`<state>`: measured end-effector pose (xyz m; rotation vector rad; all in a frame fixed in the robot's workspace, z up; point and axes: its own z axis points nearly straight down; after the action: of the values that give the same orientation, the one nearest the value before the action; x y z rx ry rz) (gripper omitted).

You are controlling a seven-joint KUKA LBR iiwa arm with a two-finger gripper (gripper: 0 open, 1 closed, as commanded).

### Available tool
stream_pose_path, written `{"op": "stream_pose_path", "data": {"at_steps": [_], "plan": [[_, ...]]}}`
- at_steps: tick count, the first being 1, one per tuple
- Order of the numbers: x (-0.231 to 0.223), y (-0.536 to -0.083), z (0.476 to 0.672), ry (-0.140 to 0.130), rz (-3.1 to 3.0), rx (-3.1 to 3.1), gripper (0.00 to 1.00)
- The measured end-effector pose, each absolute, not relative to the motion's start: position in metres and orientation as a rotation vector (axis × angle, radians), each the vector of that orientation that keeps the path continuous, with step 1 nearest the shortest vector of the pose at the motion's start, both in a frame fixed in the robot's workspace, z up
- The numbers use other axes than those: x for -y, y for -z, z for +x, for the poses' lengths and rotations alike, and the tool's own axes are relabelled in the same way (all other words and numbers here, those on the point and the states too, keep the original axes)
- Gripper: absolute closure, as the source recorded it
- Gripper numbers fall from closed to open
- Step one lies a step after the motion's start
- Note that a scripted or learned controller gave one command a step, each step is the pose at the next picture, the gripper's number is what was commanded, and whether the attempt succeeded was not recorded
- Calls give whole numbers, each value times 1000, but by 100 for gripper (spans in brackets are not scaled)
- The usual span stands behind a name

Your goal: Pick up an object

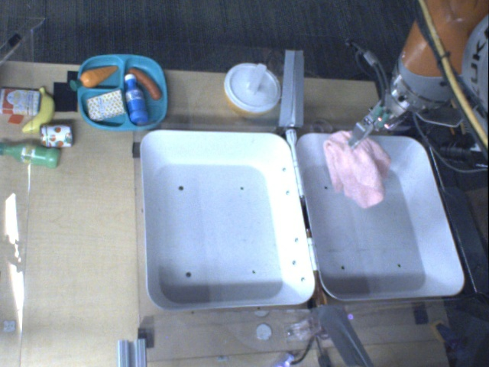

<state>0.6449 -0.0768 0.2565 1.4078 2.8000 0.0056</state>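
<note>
1. In the upper right of the frame, the grey arm with its orange band is seen reaching down toward the right-hand shallow white plastic bin, its two-finger gripper lowered to the bin's upper left corner.
2. A crumpled pale pink cloth is shown lying in the upper left part of that bin, with its top edge bunched up at the gripper's tip; the tip is seen touching the cloth there.
3. Whether the jaws are spread or pressed together on the fabric cannot be told, the tip being small and dark against the cloth.
4. The left-hand shallow white plastic bin is set just beside the right one, the two being parted by a narrow grey metal bar at the top centre.
5. A round white lidded container with a yellow rim is seen above the left bin, on the pale wooden bench.
6. At the upper left, a blue divided plastic tray is shown holding toy food, an orange carrot-like piece and a small blue bottle among it.
7. Along the left edge, a yellow toy banana, a small printed can and a green bottle lying on its side are grouped on the bench.
</note>
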Motion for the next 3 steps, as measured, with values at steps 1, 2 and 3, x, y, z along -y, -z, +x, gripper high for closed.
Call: {"op": "stream_pose_path", "data": {"at_steps": [1, 2, 3], "plan": [[75, -267, 646, -7, 1396, -2800, 100], [35, -189, 627, -3, 947, -2992, 100], [35, -189, 628, -3, 947, -2991, 0]]}}
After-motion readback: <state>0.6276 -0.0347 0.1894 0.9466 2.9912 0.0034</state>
